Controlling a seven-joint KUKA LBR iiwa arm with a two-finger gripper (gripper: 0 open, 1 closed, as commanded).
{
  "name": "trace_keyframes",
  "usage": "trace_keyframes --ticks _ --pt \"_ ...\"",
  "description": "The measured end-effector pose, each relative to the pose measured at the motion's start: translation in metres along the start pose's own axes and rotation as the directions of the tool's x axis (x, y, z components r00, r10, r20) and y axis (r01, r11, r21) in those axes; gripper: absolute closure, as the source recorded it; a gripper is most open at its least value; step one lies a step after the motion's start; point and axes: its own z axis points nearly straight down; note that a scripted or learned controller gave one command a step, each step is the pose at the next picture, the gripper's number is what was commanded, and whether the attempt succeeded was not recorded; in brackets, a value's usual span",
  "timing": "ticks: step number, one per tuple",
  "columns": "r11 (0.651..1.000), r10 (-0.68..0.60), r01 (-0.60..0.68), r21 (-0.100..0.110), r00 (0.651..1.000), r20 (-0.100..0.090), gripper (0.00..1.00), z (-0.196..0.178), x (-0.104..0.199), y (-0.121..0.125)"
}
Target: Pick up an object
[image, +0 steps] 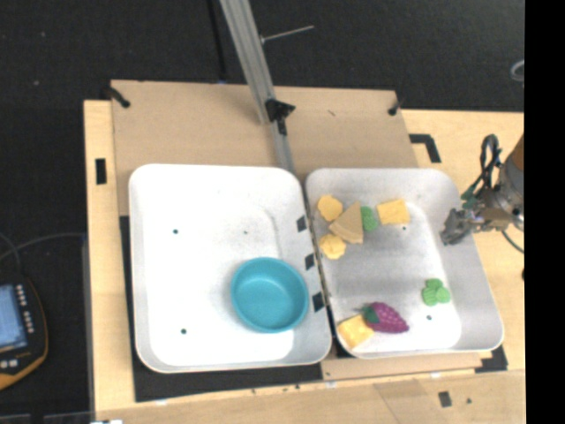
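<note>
Counting four yellow pieces (330,208), one blue bowl (269,294)

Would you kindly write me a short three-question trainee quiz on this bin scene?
1. True or false: the blue bowl lies in the left bin.
2. Which lies nearest the purple grapes? A) green piece B) yellow block C) bowl
3. Fill in: the gripper hovers at the right bin's ____ edge.

Key: 1 true; 2 B; 3 right.
</note>
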Motion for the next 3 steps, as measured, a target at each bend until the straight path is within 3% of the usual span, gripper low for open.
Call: trace_keyframes --ticks 1,3 --pt "1.000 -0.001 0.001 0.005 1.000 -0.003 1.00 -0.016 -0.001 0.001" --pt "1.000 -0.006 0.006 0.006 1.000 -0.006 1.00 -0.015 0.109 0.033"
